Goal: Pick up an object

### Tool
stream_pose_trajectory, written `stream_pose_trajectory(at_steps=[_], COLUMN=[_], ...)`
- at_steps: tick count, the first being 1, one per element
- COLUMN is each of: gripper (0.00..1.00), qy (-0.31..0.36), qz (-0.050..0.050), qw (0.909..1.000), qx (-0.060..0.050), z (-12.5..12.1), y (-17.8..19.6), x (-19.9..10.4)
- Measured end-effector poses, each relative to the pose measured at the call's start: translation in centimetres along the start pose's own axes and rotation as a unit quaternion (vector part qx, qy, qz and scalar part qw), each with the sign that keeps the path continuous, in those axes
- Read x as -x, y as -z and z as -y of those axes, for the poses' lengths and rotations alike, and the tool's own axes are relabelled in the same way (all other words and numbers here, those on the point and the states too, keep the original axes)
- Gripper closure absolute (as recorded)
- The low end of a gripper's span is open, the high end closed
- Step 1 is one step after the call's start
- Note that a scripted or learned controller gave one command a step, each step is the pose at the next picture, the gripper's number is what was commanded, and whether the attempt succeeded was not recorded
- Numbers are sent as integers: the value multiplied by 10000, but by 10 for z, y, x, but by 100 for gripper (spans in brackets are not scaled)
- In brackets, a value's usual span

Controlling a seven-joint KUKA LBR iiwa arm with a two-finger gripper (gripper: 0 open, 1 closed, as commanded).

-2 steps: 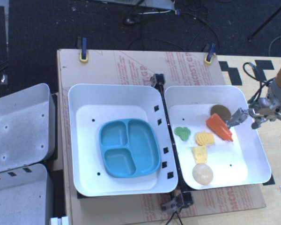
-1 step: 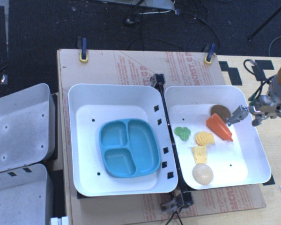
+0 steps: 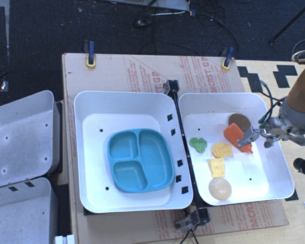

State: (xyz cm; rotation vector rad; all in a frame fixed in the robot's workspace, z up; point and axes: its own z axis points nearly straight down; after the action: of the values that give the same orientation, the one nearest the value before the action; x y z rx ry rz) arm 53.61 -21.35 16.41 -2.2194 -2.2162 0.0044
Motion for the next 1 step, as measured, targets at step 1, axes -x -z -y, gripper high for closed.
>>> stream_pose_trajectory(at_steps=[1], gripper=[0], qy=[-1], qz=[-2], qw=[10000], qx=[1], z=[11], y=[-53], x=[-3])
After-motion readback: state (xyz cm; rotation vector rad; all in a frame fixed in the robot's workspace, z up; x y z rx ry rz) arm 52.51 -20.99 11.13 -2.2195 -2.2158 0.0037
